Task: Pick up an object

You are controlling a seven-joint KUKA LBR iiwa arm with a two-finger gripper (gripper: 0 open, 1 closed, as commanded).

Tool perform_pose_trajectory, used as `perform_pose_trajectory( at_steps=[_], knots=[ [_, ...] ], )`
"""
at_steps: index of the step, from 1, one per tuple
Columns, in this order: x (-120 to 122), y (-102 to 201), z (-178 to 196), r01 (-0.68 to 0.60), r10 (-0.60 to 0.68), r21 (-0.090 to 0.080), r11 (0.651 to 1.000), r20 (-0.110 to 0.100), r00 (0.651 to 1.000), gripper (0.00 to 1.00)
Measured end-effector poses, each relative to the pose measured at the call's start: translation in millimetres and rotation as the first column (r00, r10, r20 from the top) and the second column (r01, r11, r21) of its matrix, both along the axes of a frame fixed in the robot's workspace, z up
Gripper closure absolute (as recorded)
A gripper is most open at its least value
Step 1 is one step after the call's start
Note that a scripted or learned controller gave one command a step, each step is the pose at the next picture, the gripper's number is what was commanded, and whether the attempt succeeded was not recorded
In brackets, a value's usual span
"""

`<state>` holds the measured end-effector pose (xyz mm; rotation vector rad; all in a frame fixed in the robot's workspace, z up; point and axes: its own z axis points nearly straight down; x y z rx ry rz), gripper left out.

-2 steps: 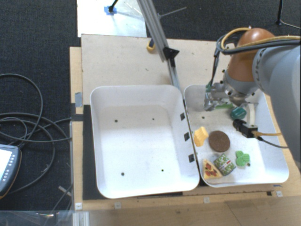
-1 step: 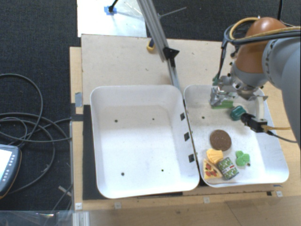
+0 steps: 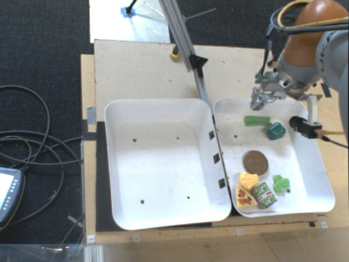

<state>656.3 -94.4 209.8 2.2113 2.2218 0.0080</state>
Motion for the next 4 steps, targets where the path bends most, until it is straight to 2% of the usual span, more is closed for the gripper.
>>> perform_pose_trajectory(
  at_steps=[1, 2, 4],
  knots=[
    [-2.7, -1.3, 64.6, -0.001, 0.001, 0.0, 1.0, 0.001, 1.0, 1.0],
    [-1.8, -0.9, 66.7, -0.001, 0.001, 0.0, 1.0, -0.005, 1.0, 1.0],
    [-6.0, 106.9, 45.5, -0.005, 0.005, 0.003, 1.0, -0.008, 1.0, 1.0]
  ],
)
